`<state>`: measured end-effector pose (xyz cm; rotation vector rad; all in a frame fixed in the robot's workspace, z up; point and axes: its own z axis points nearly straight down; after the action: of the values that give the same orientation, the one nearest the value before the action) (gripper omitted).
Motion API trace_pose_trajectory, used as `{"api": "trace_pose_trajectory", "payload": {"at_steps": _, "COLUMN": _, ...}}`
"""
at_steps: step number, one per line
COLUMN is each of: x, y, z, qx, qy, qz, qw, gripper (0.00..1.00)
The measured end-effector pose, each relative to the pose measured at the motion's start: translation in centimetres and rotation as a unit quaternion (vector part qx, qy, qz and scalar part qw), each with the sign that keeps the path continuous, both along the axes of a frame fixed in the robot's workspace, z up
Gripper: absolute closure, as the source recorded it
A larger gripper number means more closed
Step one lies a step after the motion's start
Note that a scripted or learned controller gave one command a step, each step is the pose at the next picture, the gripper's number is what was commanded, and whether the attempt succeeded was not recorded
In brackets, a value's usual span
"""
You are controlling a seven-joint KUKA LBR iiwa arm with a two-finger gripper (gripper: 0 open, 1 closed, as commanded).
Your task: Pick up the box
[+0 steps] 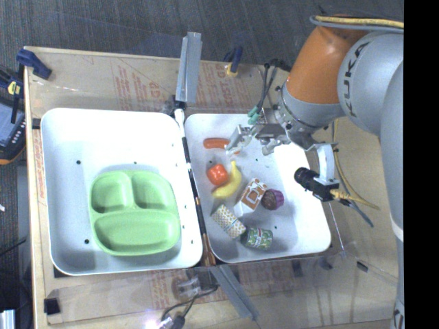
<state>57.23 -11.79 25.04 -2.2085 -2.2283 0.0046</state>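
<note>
Camera view: I see the gripper hovering with fingers parted and nothing between them near the sausage in the right bin, well short of the box, wedged between banana and plum.

Even overhead light, soft shadows (slightly blurred)

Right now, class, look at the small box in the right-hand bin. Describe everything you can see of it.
The box is a small carton, white with orange-brown printing, apparently cardboard. It lies tilted among the other items in the right bin, near its middle. The banana lies close on its left and a dark purple item sits against its right. The gripper is above it in the view, apart from it.
</note>
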Motion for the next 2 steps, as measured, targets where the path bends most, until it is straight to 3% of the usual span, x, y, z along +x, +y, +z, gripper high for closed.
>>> {"api": "trace_pose_trajectory", "payload": {"at_steps": 1, "x": -3.2, "y": -0.1, "z": -7.4, "qx": -0.0007, "qy": 0.0, "qz": 0.025, "qw": 0.9997, "gripper": 0.0}}
{"api": "trace_pose_trajectory", "payload": {"at_steps": 2, "x": -7.1, "y": -1.2, "z": -14.1, "qx": -0.003, "qy": -0.013, "qz": 0.064, "qw": 0.9978, "gripper": 0.0}}
